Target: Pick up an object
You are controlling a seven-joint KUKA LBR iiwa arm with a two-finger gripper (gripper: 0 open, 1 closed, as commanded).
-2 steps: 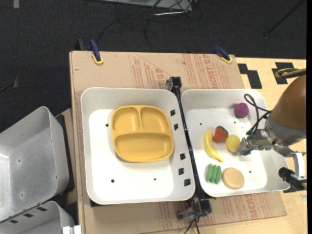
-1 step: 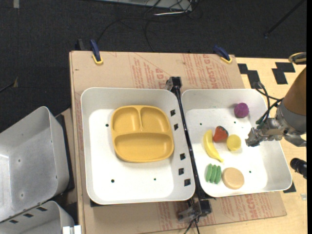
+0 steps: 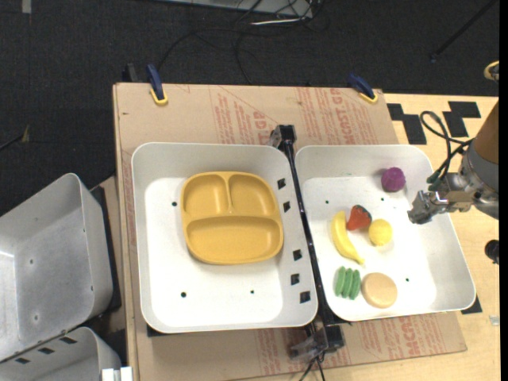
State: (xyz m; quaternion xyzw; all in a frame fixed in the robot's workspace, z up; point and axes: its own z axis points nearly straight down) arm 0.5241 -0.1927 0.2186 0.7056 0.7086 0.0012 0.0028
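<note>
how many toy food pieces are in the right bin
6, none seemingly hidden: purple round plastic fruit at the far side, red plastic strawberry, yellow round lemon, yellow plastic banana mid-bin, green bean pods and beige round bun nearest.

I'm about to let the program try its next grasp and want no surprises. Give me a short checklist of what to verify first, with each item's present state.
1. Toys lie in the right bin: ok. The purple ball, strawberry, lemon, banana, green beans and beige round piece are all there.
2. Hand is over the right bin: ok, near its right side.
3. Hand carries nothing: cannot tell.
4. Nearest target stands apart: ok, the purple ball lies alone.
5. Middle cluster has room for a grasp: not ok, strawberry, lemon and banana crowd together.
6. Yellow divided plate is out of the way: ok, it sits in the left bin.
</note>
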